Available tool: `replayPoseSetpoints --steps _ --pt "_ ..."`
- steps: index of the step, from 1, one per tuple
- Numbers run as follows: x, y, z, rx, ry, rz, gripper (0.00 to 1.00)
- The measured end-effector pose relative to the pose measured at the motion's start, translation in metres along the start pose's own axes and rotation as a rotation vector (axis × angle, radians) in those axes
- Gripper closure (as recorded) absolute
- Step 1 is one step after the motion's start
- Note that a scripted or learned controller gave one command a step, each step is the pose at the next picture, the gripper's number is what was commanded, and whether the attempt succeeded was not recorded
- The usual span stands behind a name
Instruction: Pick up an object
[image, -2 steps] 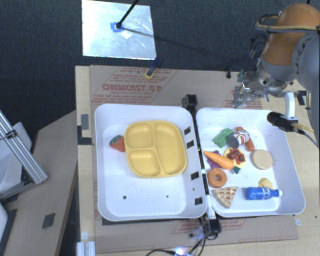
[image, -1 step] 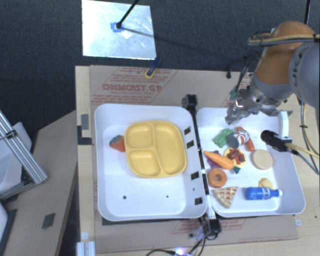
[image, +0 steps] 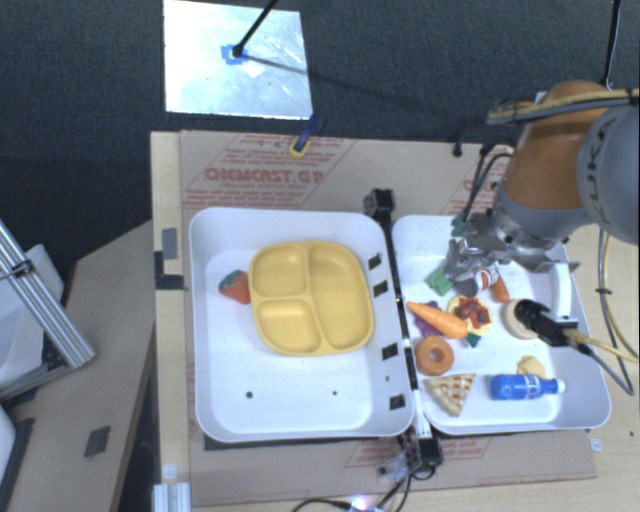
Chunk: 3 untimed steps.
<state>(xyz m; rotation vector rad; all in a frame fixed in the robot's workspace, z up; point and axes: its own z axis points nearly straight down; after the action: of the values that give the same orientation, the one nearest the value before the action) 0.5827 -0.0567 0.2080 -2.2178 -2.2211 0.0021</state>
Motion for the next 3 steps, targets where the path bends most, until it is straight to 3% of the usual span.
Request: replayPoseSetpoints --steps 2,3 --pt "0.047 -0.095 -0.015 0.001 0.001 -0.004 1.0" --pt "0.047 -0.082 -0.026 -0.005 -0.001 -0.003 1.0"
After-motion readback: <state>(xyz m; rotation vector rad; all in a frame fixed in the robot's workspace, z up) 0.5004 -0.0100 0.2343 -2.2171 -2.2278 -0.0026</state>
